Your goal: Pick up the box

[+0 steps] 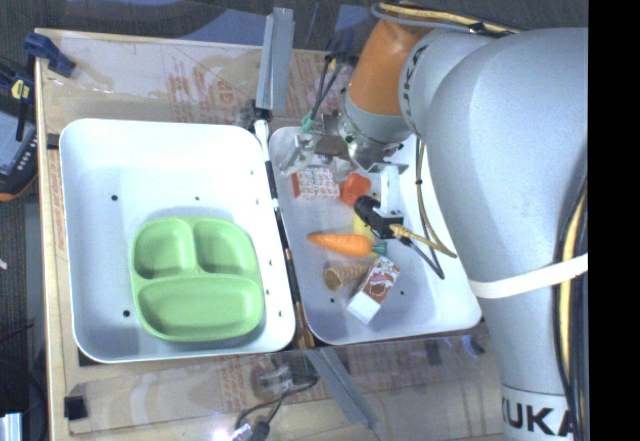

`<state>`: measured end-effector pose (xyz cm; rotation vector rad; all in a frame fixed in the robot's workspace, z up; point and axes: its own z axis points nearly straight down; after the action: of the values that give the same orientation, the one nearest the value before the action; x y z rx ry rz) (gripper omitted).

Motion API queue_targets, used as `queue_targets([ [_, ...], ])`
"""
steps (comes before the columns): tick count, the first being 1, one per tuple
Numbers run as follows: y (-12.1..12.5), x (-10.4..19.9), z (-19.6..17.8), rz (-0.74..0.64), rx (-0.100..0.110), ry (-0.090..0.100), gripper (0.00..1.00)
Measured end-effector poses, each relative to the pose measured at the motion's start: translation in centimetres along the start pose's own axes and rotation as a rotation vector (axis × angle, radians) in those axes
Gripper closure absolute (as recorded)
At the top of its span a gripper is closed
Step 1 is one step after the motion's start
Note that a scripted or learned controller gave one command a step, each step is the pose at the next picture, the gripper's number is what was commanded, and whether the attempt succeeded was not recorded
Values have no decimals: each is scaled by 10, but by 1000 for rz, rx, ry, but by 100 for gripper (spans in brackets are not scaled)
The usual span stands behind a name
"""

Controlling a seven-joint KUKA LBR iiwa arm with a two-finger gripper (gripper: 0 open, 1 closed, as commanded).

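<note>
Carrot [343, 243] beside box [375, 287]

wooden bench [150, 79] with two white bins, left [90, 229] and right [450, 299], side by side

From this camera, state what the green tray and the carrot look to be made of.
Green tray: looks like moulded plastic, matte, with rounded compartments and uniform colour. Carrot: probably a plastic toy, smooth and evenly orange with a slight sheen; too small to be sure.

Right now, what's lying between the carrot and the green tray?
Only bare white floor of the right bin and the bins' rims separate carrot from tray, in the camera view.
</note>
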<state>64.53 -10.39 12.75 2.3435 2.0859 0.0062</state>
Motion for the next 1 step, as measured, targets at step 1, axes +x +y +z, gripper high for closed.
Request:
queue_targets([
  [1, 8, -21, 32, -37, 2, 3, 0],
])
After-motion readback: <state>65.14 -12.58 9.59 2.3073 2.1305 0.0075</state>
